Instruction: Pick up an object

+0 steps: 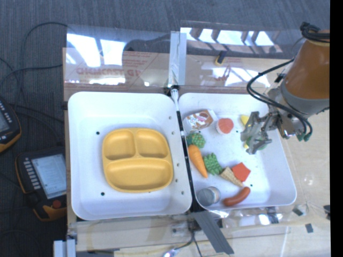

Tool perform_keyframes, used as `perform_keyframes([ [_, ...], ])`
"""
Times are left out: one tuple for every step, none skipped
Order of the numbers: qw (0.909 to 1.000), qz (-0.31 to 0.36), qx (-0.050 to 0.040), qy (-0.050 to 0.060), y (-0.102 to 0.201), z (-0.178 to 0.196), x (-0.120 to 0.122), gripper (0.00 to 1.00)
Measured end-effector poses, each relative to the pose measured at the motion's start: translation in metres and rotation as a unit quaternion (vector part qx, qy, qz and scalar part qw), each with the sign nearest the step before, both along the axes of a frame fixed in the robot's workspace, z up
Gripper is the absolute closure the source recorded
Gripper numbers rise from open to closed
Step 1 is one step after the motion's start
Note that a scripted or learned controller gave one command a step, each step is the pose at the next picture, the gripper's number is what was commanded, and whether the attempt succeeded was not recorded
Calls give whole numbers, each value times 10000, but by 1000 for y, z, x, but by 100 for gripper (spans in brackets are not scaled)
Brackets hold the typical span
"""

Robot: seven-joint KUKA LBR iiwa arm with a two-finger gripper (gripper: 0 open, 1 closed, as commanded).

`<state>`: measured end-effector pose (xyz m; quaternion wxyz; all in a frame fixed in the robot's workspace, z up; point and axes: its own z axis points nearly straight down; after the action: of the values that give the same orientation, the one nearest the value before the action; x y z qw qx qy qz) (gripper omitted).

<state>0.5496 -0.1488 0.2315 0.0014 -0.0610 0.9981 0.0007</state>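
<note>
The right bin (278, 165) holds several toy foods. A carrot (197, 160) lies beside two green broccoli pieces (196, 140) (213, 163). A round red-orange piece (225, 125) and a wrapped snack (199, 119) sit near the bin's back. A small yellow piece (245, 120) lies just left of my gripper (254, 139). A red wedge (241, 171) with a cone (230, 176), a sausage (237, 196) and a silver can (208, 195) sit toward the front. My gripper hangs low over the bin's right middle, with nothing seen in it.
A yellow divided plate (138, 159) lies in the left bin (86, 143). A raised divider (182, 143) separates the bins. Black cables (260, 82) loop off the arm's wrist (308, 74). Bare white floor lies under and to the right of the gripper.
</note>
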Motion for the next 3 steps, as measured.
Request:
perform_keyframes([
  [9997, -225, 1, -6, 40, 10, 67, 100],
  [10000, 41, -18, 3, -42, -48, 100, 100],
  [9993, -365, 1, -9, 34, -2, 91, 100],
])
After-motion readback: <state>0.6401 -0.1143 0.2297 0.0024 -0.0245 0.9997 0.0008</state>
